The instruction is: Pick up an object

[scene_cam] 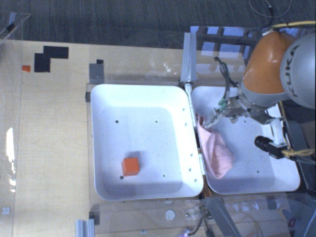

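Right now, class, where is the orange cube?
The orange cube lies in the left white bin, near its lower-left corner, far from the pink cloth in the right bin.

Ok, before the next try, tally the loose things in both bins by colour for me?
Orange: 1, the block in the left bin.
Pink: 1, the cloth against the left wall of the right bin.
Total: 2.
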You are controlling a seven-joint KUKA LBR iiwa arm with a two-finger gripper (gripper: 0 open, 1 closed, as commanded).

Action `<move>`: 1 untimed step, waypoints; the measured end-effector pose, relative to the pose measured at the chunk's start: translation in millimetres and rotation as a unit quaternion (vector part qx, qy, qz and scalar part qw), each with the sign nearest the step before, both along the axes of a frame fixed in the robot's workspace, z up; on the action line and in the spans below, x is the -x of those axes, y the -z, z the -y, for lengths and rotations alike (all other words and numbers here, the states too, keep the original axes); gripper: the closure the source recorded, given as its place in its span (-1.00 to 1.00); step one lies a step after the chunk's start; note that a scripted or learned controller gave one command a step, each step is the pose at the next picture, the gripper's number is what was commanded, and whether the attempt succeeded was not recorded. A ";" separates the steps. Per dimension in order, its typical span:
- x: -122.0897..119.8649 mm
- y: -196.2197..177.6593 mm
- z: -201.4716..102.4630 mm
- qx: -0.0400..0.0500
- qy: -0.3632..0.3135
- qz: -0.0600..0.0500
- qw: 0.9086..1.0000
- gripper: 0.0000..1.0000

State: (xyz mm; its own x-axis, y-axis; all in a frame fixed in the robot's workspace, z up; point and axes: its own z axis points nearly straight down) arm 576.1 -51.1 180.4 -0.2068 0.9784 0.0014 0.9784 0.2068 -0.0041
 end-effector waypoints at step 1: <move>53.0 74.6 51.0 0.000 0.010 0.001 1.000 -1.00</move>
